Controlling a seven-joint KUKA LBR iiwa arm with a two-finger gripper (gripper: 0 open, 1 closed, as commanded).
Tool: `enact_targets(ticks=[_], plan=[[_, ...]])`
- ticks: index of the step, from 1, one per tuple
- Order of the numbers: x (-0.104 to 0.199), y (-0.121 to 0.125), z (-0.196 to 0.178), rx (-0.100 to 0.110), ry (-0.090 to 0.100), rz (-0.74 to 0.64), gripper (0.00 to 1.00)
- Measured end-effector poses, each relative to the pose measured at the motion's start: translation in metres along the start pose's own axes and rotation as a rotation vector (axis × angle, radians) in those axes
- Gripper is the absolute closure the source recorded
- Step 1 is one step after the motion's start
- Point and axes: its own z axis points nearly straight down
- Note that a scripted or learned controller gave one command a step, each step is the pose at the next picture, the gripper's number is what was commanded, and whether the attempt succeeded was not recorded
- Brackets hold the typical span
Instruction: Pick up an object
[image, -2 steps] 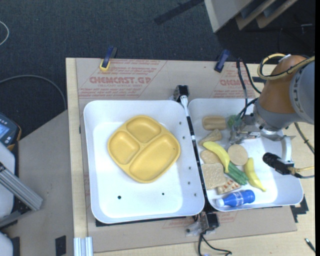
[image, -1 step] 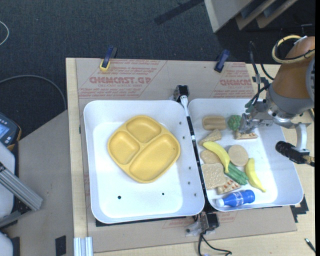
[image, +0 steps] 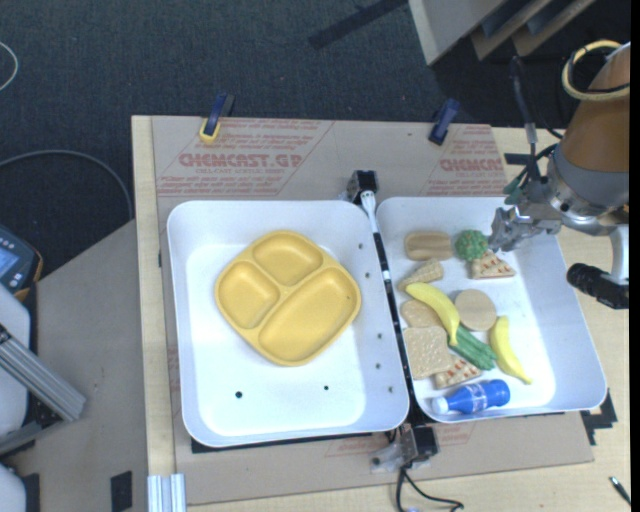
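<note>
The right bin (image: 560, 300) holds several toy foods: a tan bread roll (image: 428, 244), a green broccoli (image: 471, 244), a pizza slice (image: 490, 266), two bananas (image: 438, 306) (image: 508, 352), a round cookie (image: 475, 309), a green pickle (image: 472, 349), a toast slice (image: 429, 349) and a blue bottle (image: 474, 397). My gripper (image: 508, 232) hangs over the bin's far part, just right of the broccoli and above the pizza slice. Nothing shows between its fingers.
The left bin (image: 200, 330) carries a yellow divided plate (image: 288, 296). A black divider strip (image: 385, 300) runs between the bins. Clamps (image: 212, 118) (image: 444, 120) sit on the cardboard's far edge. The arm's grey body (image: 595, 170) looms over the right bin's far right corner.
</note>
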Motion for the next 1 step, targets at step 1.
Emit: enact_targets(ticks=[1], plan=[[-0.0002, 0.0013, -0.0228, 0.001, 0.000, 0.000, 1.00]])
